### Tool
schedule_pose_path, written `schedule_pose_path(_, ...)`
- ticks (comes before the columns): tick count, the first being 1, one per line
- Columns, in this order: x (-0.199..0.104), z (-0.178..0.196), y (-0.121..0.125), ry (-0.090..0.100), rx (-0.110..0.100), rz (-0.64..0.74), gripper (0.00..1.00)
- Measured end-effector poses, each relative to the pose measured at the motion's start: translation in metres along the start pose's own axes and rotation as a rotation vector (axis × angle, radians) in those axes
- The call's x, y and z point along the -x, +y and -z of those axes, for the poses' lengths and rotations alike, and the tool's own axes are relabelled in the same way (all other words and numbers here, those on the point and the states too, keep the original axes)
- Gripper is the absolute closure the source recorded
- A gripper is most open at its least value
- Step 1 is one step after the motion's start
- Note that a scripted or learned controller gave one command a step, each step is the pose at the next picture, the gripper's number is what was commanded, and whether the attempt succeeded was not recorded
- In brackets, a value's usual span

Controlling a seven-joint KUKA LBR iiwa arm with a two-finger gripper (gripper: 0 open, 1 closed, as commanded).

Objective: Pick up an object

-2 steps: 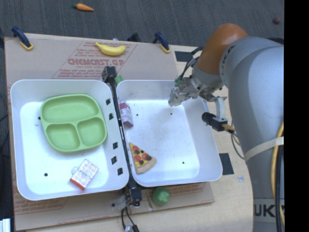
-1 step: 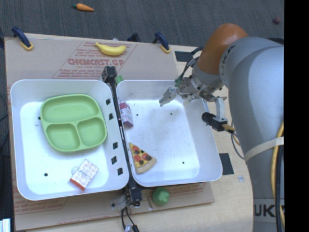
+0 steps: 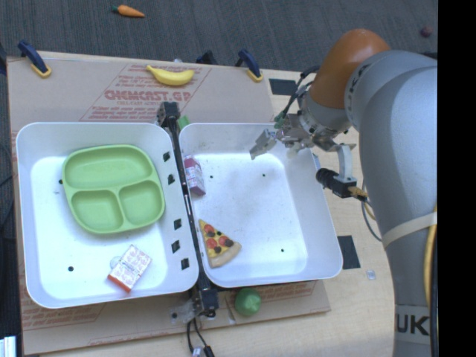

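Note:
My gripper (image 3: pixel 262 144) hangs over the far right part of the right bin (image 3: pixel 312 222), with the grey arm and its orange band reaching in from the right. Nothing shows between the fingers. In the right bin a pizza slice (image 3: pixel 216 243) lies near the front left corner, and a small dark red packet (image 3: pixel 194 176) leans by the left wall. The left bin (image 3: pixel 30 199) holds a green divided plate (image 3: pixel 113 188) and a red and white packet (image 3: pixel 129 267).
A yellow banana (image 3: pixel 171 74) lies on the cardboard behind the bins. A green ball (image 3: pixel 248 301) sits in front of the right bin. An orange carrot (image 3: pixel 130 10) lies on the floor at the back. Blue clamps (image 3: pixel 34 58) hold the cardboard's far edge.

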State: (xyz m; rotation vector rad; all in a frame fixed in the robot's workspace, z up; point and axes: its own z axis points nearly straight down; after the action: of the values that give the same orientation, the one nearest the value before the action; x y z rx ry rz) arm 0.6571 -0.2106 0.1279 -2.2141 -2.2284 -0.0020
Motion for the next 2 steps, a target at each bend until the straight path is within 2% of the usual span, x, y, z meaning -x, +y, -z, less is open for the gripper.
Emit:
schedule_pose_path(1,-0.001,-0.031,-0.001,0.000,-0.005,0.003,0.00)
schedule_pose_path(2,-0.001,-0.020,0.000,0.002,-0.003,0.004,1.00)
